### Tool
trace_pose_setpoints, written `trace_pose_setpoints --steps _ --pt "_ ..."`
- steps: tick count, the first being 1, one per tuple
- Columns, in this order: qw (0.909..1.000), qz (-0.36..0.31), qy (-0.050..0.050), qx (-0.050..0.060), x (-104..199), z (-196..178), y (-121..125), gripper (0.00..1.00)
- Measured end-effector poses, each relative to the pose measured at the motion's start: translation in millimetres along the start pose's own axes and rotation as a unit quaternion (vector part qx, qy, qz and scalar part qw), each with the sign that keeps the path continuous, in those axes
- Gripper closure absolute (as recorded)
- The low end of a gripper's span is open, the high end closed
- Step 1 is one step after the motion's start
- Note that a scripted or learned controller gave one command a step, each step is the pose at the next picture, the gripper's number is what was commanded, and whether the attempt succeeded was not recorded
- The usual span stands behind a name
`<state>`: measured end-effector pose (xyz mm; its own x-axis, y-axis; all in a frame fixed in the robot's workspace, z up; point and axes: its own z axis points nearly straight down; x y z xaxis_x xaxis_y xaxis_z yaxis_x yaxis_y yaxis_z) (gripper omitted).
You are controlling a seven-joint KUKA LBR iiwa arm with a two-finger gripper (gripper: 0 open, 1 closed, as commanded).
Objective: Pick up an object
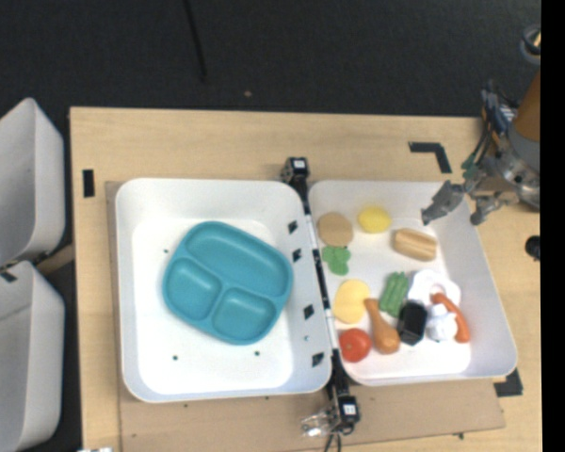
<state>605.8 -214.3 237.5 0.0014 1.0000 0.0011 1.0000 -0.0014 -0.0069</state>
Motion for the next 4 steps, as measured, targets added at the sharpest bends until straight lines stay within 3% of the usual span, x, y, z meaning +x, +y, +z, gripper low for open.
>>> trace_pose_setpoints --steps 1,4 --pt "1.0 -0.001 -0.001 -0.004 0.3 -4.8 1.8 0.0" --pt "1.0 -0.001 -0.001 -0.003 -15.4 138.8 15.2 0.0"
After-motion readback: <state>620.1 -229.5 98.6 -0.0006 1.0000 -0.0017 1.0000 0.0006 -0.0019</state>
